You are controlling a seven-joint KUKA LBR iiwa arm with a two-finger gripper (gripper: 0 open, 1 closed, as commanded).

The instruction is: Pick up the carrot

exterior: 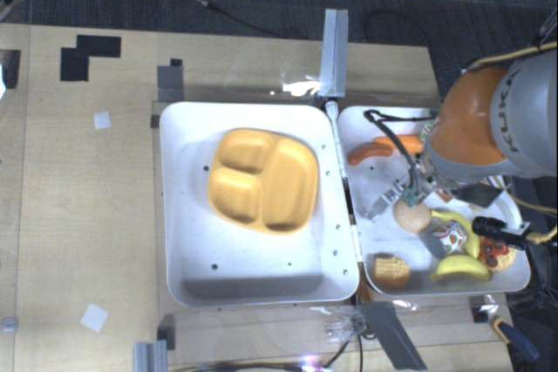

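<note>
I cannot tell how the gripper (408,190) jaws stand. It hangs low in the right bin (370,122), just above a round tan cookie (412,216). The carrot (381,148) lies up and left of the gripper, near the bin's top wall. Two bananas (462,267) lie beyond the cookie. A yellow tray (262,179) sits in the left bin (187,213).

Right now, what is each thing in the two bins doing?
Yellow tray: lying flat in the left bin, its three compartments facing up.
Carrot: lying in the right bin, near the far edge, not picked up.
Tool: low in the right bin, just past the carrot, above a round cracker.
Bananas: lying at the bin's near right side.
Corn piece: lying at the near left corner.
</note>
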